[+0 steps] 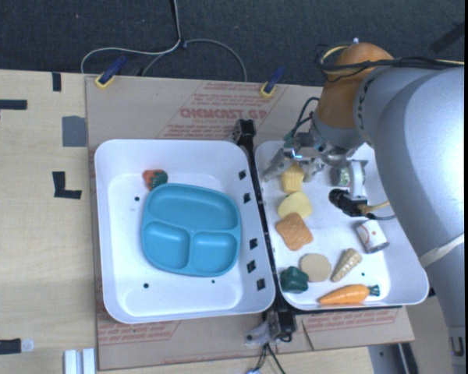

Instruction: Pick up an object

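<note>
My gripper (294, 164) hangs low over the back left corner of the right bin (402, 275). It is open, its two metal fingers (274, 166) spread to either side. A small yellow block (292, 181) lies just in front of the fingertips, and nothing sits between them. Further forward in this bin lie a pale yellow piece (296, 204), a brown waffle-like piece (294, 231), a beige round piece (315, 266), a green piece (294, 279), a carrot (347, 293), a cone-shaped corn piece (345, 264) and a small white and brown item (371, 236).
The left bin (113, 232) holds a blue divided plate (191, 230) and a small red and green item (154, 178) at its back left. The bins' divider (253, 201) runs close to the gripper's left. The arm's grey body covers the right side.
</note>
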Tool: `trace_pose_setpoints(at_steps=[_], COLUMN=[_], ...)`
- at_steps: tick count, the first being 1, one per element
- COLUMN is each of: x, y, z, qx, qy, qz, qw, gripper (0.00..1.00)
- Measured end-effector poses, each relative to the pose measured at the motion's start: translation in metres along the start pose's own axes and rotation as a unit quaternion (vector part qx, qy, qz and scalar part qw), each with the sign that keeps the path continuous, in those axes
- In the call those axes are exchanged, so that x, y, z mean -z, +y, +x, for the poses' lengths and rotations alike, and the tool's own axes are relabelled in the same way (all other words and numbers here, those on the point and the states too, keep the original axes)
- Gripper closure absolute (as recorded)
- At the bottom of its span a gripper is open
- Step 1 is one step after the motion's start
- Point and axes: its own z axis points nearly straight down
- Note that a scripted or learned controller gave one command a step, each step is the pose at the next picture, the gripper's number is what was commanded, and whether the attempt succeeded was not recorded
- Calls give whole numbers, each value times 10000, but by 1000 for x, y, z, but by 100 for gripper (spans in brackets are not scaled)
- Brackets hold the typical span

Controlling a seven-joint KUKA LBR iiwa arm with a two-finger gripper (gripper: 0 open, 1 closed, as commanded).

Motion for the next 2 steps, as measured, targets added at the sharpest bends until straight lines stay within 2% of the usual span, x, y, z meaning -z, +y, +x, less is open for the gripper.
trace_pose_setpoints(at_steps=[2], x=[0], y=[0], z=[0], qx=[-6], qy=[-8], qz=[-5], qw=[10000], gripper=[0])
